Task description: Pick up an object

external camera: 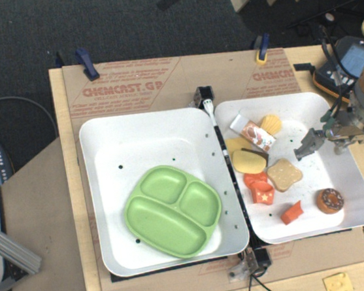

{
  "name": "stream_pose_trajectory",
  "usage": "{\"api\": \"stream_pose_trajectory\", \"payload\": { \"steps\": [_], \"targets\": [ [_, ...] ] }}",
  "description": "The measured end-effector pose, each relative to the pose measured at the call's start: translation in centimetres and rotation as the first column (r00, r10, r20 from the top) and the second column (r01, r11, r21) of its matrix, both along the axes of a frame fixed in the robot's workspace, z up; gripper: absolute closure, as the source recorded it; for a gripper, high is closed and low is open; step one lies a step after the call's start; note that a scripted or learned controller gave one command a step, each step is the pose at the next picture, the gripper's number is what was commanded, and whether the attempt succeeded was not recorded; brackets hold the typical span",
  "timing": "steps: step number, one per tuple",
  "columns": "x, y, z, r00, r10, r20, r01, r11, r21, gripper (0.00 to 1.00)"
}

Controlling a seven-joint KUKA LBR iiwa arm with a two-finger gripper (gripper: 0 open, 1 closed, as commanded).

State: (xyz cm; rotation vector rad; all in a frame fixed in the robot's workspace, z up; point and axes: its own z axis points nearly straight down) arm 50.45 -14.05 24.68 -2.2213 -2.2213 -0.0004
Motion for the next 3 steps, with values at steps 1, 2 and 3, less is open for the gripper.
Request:
{"api": "stream_pose_trajectory", "payload": {
  "steps": [1, 2, 3],
  "targets": [
    [12.3, 1.9, -6.6, 1.0, 0.006, 0.002, -0.006, 1.0, 0.0, 0.0],
    [14.1, 4.9, -16.4, 1.0, 0.003, -0.003, -0.003, 1.0, -0.004, 0.0],
    [14.3, 4.6, -14.5, 1.0, -0.001, 0.007, 0.001, 1.0, -0.006, 1.0]
  ]
}}
